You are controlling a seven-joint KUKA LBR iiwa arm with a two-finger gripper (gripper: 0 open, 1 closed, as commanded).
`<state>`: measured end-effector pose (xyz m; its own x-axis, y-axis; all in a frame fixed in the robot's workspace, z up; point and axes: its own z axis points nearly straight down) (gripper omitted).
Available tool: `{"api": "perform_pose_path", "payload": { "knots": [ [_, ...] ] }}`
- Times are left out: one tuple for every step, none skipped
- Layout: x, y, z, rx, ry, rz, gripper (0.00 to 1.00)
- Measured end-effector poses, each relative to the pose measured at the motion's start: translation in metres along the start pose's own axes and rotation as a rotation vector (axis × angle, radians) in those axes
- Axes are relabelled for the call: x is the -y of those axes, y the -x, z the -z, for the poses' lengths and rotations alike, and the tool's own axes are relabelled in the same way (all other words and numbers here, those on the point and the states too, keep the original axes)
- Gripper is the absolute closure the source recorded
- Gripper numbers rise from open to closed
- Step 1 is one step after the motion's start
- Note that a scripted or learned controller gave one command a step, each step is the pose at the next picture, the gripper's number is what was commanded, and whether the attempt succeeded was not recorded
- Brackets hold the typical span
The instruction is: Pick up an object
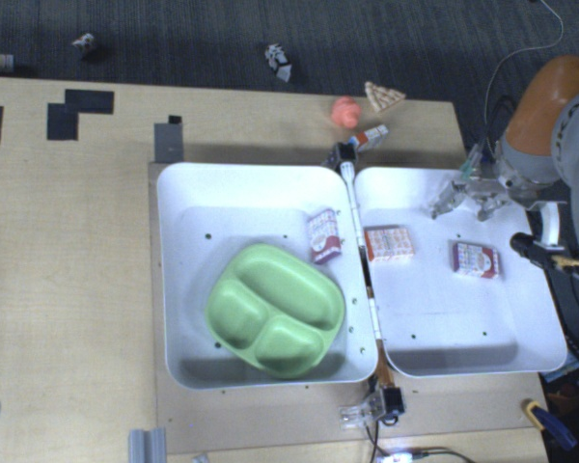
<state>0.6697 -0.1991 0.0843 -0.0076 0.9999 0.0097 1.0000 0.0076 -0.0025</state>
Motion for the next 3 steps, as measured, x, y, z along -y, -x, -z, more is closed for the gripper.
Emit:
{"api": "perform_pose_path", "payload": {
  "knots": [
    [0.052, 0.004, 0.001, 0.006, 0.004, -0.003, 0.0],
    [0.05, 0.005, 0.013, 0.01, 0.014, -0.002, 1.0],
    [0.05, 0.005, 0.013, 0.01, 0.013, -0.002, 0.0]
  ]
}}
